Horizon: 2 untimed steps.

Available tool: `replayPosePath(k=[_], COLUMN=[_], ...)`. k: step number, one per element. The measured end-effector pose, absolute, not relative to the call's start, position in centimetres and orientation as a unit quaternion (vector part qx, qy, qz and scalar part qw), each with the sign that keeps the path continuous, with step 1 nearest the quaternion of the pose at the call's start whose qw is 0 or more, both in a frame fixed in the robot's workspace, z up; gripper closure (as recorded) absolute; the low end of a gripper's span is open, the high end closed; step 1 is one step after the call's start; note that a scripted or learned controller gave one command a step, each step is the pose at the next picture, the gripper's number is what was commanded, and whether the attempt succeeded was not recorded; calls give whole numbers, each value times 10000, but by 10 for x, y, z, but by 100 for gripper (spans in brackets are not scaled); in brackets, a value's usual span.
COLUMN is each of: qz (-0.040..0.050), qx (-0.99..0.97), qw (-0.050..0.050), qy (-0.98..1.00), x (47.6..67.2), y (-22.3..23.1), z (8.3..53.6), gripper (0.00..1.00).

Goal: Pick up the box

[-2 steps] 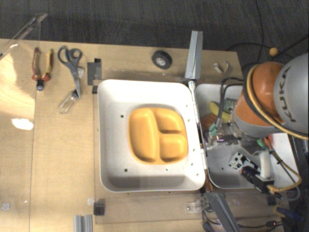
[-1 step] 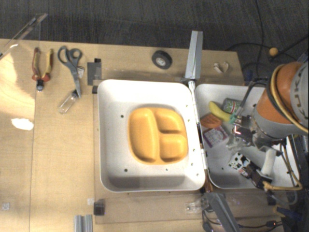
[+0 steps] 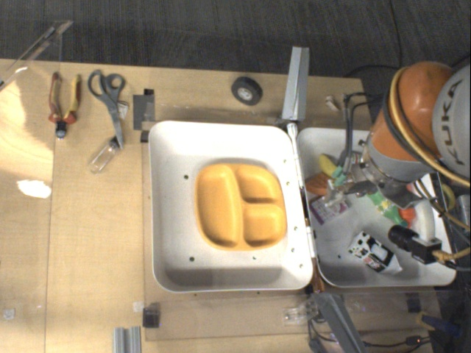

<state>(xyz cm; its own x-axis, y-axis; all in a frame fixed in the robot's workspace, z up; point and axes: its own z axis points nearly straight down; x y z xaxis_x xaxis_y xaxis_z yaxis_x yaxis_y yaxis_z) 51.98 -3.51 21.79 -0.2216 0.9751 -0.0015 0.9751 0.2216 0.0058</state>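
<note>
A grey KUKA arm with an orange band (image 3: 412,109) reaches in from the right over the right-hand white bin (image 3: 346,271), its hand (image 3: 346,186) lowered among a clutter of small coloured items near the bin's left wall; whether the hand is apart or together cannot be told from this angle, and nothing is clearly seen gripped in it. The box (image 3: 373,251), a small black-and-white printed carton, lies flat on the bin floor toward the near edge, apart from the hand and below it in the view. A purple packet (image 3: 324,210) sits just beside the hand, with orange and green pieces close by. The left-hand white bin (image 3: 176,197) holds a yellow divided tray (image 3: 241,204) at its centre. On the wooden desk (image 3: 73,256), to the left of the bins, lie scissors (image 3: 110,101) and red-handled pliers (image 3: 63,103), and a roll of tape (image 3: 246,90) rests behind the bins.
</note>
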Motion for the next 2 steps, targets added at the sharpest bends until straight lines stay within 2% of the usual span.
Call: replayPosePath(k=[1,2], qz=[14,13], qx=[4224,6831], qw=[22,15], qy=[9064,7303], x=[517,531], y=[-18,6], z=[185,185], gripper=[100,100])
